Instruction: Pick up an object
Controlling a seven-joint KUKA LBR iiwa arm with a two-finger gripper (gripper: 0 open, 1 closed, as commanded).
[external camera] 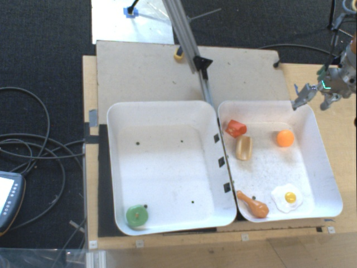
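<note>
Bench with 2 shallow white bins side by side.

Left bin [167,108]: 1 green round disc-like item [136,215] in the near left corner, close to the wall. A few small dark specks on the floor; too small to identify.

Right bin [329,172]: 5 items.
1. Red block-like item [235,128], far left, near the divider.
2. Tan bread-shaped piece [244,147], just beside and nearer than the red item.
3. Orange ball [285,138], far right part, well apart from the others.
4. Orange-brown drumstick-shaped item [252,203], near left corner, lying slantwise.
5. Fried-egg toy [288,197], white with a yellow centre, near right, close to the drumstick's thick end.

Gripper [313,96]: at the frame's right edge, above the far right corner of the right bin, outside its rim. Its 2 fingers stand spread apart with nothing between them. The arm behind it is cut off by the frame edge; its detail is blurred.

Grey pole [184,29] slants across the bench from the top.
</note>
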